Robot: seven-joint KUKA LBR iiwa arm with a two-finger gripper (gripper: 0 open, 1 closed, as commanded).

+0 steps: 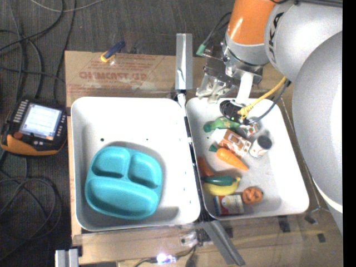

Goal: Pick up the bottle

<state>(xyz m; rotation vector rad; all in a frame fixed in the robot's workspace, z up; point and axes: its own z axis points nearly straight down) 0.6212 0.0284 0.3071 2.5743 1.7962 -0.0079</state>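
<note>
The right bin (289, 166) holds a jumble of small items. A small white bottle (260, 144) with a dark end lies on its side near the bin's middle right, beside a printed box (237, 142). My gripper (212, 86) hangs over the bin's far left corner, up and to the left of the bottle and well apart from it, with nothing visibly in it. A black part and a yellow cable (261, 100) sit just below the wrist.
Also in the right bin lie a green toy (218, 125), a carrot (231, 158), a banana (221, 184), an orange face toy (253, 194) and a labelled container (230, 204). The left bin (83, 115) holds a teal divided plate (124, 181). A teach pendant (36, 127) lies at the left.
</note>
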